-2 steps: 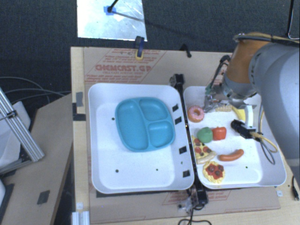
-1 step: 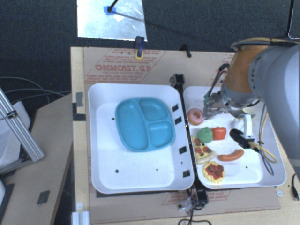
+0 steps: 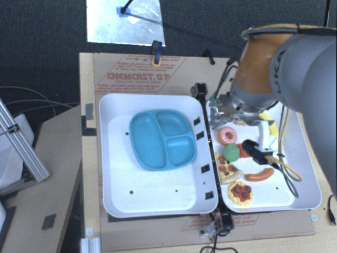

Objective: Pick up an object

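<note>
Cardboard-topped bench (image 3: 142, 70) bears 2 white bins (image 3: 113, 194), dark carpet (image 3: 37, 41) around.

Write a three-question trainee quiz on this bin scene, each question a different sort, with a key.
1. True or false: the blue divided plate lies in the left bin.
2. Which toy lies closest to the right bin's near edge?
A. pink donut
B. spaghetti plate
C. green ball
3. Fill in: the pizza slice lies beside a red ______.

Key: 1 true; 2 B; 3 sausage.
</note>
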`<control>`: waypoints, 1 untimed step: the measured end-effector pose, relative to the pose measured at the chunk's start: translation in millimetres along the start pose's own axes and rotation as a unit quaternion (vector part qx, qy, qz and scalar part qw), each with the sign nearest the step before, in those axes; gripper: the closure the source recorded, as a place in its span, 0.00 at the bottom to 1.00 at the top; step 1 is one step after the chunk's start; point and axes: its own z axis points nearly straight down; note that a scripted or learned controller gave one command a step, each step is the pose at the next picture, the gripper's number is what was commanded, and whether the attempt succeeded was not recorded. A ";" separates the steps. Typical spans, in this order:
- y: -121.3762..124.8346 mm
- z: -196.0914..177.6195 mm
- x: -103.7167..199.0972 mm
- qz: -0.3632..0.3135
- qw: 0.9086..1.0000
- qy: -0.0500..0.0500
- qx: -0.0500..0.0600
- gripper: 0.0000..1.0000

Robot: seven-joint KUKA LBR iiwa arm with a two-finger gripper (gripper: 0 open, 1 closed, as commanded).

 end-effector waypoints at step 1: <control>-36.5 -24.9 110.0 -0.001 1.000 0.001 0.004 1.00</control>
